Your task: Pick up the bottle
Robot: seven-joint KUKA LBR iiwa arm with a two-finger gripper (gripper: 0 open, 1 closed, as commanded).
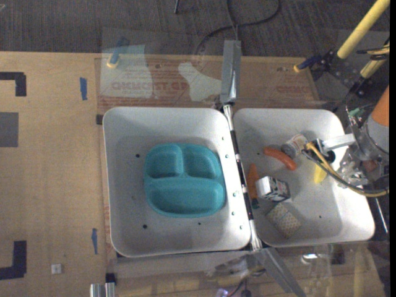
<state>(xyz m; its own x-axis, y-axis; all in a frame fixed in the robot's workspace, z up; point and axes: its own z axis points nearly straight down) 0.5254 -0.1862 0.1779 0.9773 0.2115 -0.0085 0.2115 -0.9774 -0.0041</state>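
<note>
A small pale bottle (294, 146) lies on its side in the right bin (322, 228), near the bin's middle and toward the back. An orange carrot-shaped piece (279, 157) touches its left side. My gripper (357, 163) hangs at the right bin's right edge, below the grey wrist and orange band, with yellow and black cables looped around it. It sits to the right of the bottle, about a hand's width away. Nothing shows between the gripper and the bottle except a yellow item (319, 173).
The right bin also holds a small white and dark box (272, 188), a speckled tan sponge (284, 219) and an orange stick (252, 182) by the left wall. A teal divided tray (184, 179) lies in the left bin (124, 166).
</note>
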